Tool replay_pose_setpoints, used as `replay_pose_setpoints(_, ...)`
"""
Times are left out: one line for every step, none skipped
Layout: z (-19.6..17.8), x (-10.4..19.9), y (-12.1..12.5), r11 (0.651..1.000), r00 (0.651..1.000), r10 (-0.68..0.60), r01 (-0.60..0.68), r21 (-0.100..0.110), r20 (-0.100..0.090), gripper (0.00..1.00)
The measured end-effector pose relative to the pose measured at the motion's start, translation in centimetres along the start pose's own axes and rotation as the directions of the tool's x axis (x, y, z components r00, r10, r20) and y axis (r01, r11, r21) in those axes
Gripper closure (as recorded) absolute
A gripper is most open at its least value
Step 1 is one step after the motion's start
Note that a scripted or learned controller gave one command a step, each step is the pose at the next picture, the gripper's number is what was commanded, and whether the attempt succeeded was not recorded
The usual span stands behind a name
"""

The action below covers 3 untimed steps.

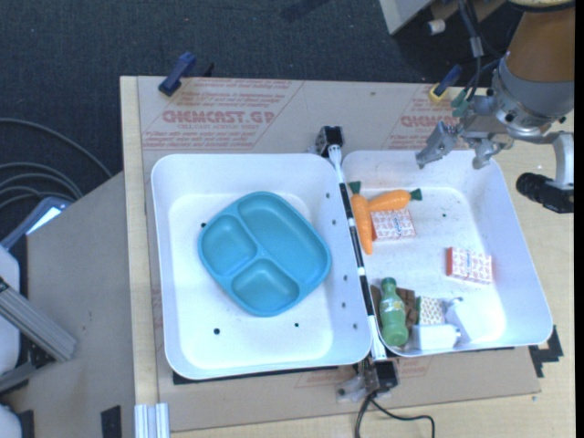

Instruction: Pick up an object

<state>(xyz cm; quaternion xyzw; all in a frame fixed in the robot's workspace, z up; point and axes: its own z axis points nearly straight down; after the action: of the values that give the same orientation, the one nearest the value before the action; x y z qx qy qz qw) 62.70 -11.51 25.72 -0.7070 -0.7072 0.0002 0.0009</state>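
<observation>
Two white bins sit side by side on the desk [228,117]: the left bin [173,272] carries a blue divided plate [264,253], and the right bin [511,245] holds two orange carrots [364,222] [394,199] and a small patterned box [392,225] near its left wall, another patterned box [469,265] toward the right, and a green bottle [393,311], a brown packet [410,307] and a white item [438,336] at its lower edge. At the upper right of the frame, the fingers [459,150] hang spread apart over the right bin's upper rim with nothing between them, well apart from every object.
</observation>
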Motion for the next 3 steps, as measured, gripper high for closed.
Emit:
replay_pose_setpoints(16.0,1.8,0.2,1.0,1.0,0.001,-0.001,-0.003,0.002,0.0)
replay_pose_setpoints(17.6,2.1,3.5,1.0,1.0,0.005,-0.005,0.022,0.0,0.0)
replay_pose_setpoints(16.7,2.0,3.3,1.0,1.0,0.006,-0.006,0.03,0.002,1.0)
